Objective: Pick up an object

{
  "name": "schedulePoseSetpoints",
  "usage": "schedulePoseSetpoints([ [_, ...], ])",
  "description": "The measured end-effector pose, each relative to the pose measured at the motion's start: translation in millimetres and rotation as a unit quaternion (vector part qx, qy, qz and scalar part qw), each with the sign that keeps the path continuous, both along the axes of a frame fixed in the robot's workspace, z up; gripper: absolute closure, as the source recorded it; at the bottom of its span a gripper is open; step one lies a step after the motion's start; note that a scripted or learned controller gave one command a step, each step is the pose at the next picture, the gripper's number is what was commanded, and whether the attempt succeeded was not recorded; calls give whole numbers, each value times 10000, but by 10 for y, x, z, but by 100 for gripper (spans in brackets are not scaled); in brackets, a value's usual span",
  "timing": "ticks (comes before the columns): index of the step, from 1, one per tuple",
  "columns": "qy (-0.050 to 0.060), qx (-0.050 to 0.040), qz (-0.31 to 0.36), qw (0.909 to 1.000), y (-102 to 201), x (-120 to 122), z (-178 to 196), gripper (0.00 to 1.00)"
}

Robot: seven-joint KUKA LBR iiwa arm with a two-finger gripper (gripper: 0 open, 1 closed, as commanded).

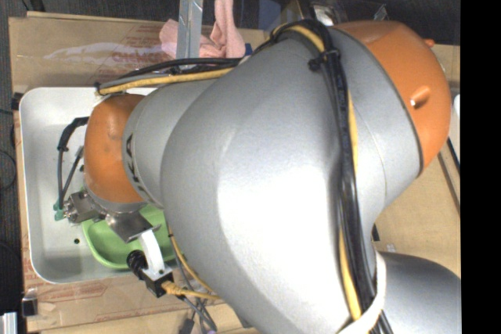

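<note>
Green object (106, 242), probably a bowl, sits low in left bin (39, 168), mostly hidden under wrist. Gripper (78, 209) right above it; jaw state not readable. Best descend straight, centre over rim, close only once seated, lift slow.

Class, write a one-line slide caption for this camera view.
Grey KUKA arm reaches down into the left white bin, its wrist above a green object.
</note>
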State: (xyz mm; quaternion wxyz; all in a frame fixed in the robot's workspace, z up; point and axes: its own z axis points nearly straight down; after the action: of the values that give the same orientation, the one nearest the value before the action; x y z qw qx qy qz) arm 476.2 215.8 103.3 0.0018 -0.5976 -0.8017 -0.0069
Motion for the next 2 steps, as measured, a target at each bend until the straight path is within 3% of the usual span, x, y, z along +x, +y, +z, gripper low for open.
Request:
schedulePoseSetpoints([
  [1, 48, -75, 106, 9999, -417, 7, 1945, 100],
  [2, 5, -47, 142, 9999, -1023, 28, 1443, 100],
])
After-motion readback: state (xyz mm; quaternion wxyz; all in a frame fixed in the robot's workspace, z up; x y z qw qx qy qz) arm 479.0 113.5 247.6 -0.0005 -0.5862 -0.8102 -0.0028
